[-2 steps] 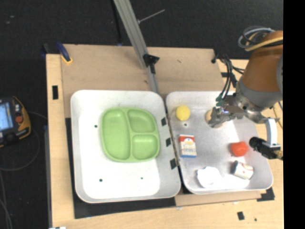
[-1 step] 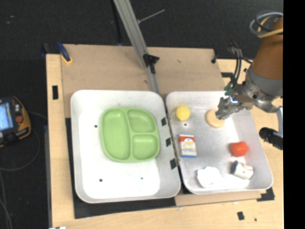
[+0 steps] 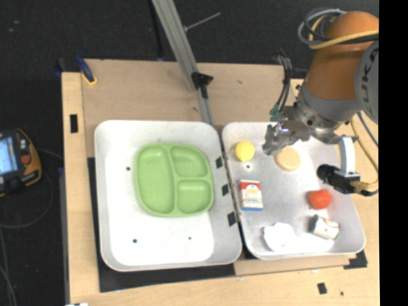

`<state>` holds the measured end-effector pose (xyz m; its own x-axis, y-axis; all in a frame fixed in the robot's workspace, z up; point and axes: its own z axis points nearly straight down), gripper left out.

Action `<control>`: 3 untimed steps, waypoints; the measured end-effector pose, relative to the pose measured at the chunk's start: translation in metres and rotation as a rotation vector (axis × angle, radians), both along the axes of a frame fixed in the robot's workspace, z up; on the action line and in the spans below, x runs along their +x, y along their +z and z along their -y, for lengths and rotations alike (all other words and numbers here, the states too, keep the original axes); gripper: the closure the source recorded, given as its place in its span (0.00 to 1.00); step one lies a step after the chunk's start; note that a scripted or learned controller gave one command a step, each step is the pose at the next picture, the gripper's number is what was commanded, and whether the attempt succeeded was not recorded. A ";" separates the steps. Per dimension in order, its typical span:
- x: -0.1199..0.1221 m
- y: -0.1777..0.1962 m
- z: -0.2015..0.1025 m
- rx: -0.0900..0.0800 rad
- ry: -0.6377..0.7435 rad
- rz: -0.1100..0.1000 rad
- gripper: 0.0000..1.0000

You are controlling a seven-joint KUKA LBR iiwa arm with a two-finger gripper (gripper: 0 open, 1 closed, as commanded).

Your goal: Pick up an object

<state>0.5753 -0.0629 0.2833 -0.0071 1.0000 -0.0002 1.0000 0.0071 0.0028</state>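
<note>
No text, number or brand can be read anywhere in the view. The small red-and-white carton [image 3: 251, 194], lying in the right bin [image 3: 357, 234] at the lower middle of the frame, carries printed markings on its face, but they are too small and blurred to make out. The handheld device [image 3: 14, 158] at the left edge of the frame has a lit screen, possibly showing characters, though nothing on it is legible.
</note>
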 end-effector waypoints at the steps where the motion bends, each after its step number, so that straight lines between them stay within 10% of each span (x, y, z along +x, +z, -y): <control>1: 0.018 -0.001 -0.042 0.000 -0.001 -0.001 1.00; 3: 0.049 -0.031 -0.148 -0.001 -0.002 -0.001 1.00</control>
